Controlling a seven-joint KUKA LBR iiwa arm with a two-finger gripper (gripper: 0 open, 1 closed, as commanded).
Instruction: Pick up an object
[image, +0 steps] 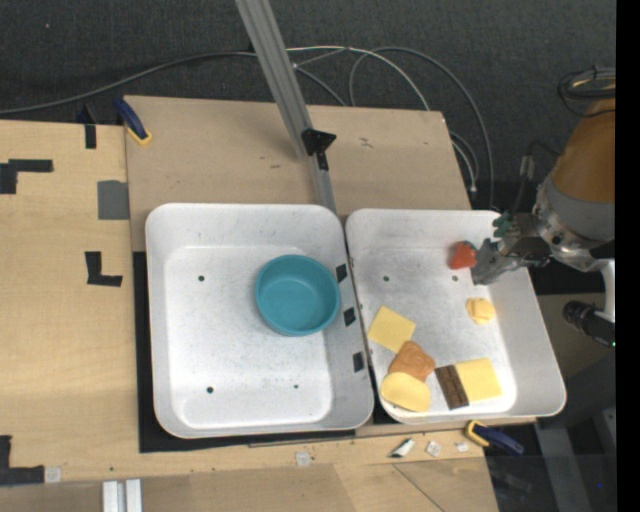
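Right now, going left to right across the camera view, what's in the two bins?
Teal bowl in the left bin → yellow flat square → small red object → small pale yellow lump, these three in the right bin. The gripper sits just right of the red object.

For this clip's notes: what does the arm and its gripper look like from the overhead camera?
The arm is bulky and rounded, with an orange band above a light grey wrist section. The gripper at its end is a small dark grey metal assembly with a touch of green on top. Thin dark cables loop near the arm's upper part.
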